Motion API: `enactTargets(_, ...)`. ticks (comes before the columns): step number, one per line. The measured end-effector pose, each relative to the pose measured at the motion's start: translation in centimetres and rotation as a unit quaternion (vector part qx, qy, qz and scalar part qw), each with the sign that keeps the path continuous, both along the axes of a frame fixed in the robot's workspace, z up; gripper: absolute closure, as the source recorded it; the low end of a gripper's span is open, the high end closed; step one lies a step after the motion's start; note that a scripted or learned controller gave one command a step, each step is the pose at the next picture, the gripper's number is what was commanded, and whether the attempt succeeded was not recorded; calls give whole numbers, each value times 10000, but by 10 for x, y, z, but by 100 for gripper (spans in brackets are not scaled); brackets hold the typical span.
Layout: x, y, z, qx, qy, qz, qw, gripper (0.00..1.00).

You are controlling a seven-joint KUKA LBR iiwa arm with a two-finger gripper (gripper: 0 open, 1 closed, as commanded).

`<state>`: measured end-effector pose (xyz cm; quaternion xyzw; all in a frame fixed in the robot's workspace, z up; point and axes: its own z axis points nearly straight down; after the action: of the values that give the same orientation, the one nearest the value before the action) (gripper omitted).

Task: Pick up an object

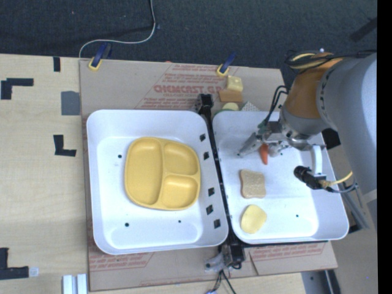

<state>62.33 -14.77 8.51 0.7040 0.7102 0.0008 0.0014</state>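
My two white bins (98, 164) sit on a brown cardboard sheet (177, 84). Under the cardboard is a pale wood bench (37, 195) with black tape marks (15, 87) left of the cardboard. Behind the cardboard is dark carpet (245, 17) with a thin white cable (149, 17). Two clips (97, 59) hold the cardboard's far edge.

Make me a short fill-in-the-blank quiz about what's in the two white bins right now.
1. The yellow divided plate lies in the ____ bin.
2. The slice of bread lies in the ____ bin.
3. The gripper hangs over a small ____ carrot.

Missing words: left; right; orange
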Motion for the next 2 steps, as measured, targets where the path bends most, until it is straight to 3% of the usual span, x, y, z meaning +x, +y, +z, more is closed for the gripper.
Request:
enactTargets(1,-2,-4,11,-3,-2,-26,10000,100)
enactTargets(2,-2,-4,10,-4,2,-28,10000,0)
